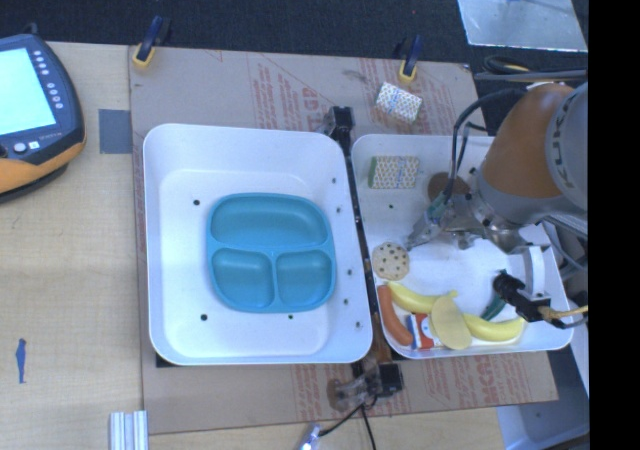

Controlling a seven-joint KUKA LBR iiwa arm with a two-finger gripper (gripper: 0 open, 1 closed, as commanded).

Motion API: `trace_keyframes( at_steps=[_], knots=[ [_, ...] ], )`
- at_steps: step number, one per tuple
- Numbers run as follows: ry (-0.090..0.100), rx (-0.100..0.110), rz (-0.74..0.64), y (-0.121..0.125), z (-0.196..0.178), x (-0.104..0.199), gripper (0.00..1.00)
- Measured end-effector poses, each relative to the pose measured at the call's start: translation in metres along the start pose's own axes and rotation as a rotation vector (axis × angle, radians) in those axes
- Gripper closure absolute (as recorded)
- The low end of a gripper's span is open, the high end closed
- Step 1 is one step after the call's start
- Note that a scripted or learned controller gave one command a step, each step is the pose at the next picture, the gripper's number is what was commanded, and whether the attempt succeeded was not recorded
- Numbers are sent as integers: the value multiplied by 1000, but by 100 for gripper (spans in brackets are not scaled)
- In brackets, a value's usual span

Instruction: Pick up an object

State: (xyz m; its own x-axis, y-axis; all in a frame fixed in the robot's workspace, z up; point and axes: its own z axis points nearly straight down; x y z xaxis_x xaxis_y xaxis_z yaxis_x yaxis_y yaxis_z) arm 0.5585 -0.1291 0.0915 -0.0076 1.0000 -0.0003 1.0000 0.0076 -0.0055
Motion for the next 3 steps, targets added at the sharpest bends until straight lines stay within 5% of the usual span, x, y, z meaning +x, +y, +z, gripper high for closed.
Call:
trace_keyframes(
  at_steps=[1,2,3],
  knots=[
    [1,-3,5,74,-3,2,0],
    [1,-4,5,98,-29,-40,0],
    [0,0,3,39,0,-12,0]
  ],
)
